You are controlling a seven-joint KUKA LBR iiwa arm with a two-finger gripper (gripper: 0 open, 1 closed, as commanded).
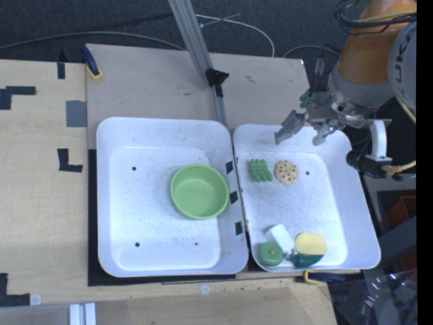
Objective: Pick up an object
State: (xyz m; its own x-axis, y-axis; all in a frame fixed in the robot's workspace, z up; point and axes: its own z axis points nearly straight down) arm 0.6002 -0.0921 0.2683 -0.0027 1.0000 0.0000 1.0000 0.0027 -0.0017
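The gripper (302,133) hangs over the far edge of the right bin (352,208), its two fingers spread apart with nothing between them. One finger (287,130) points down toward the bin's far left corner, the other (321,135) sits nearer the middle of the far rim. The grey arm (379,53), with its orange band, enters from the right.

Inside the right bin, a green ridged block (260,170) lies near the left wall in the far half, and a round chocolate-chip cookie (287,172) lies just beside it, a little toward the bin's centre. Both rest apart from the fingers. Along the near edge a cluster gathers: a green round fruit-like toy (271,254) in the near left corner, a small white block (280,236) touching it, and a yellow piece (310,243) on a dark green piece (309,259) beside them.

In the left bin (122,181), a green bowl (199,191) stands upright toward the right wall, about midway between far and near edges.
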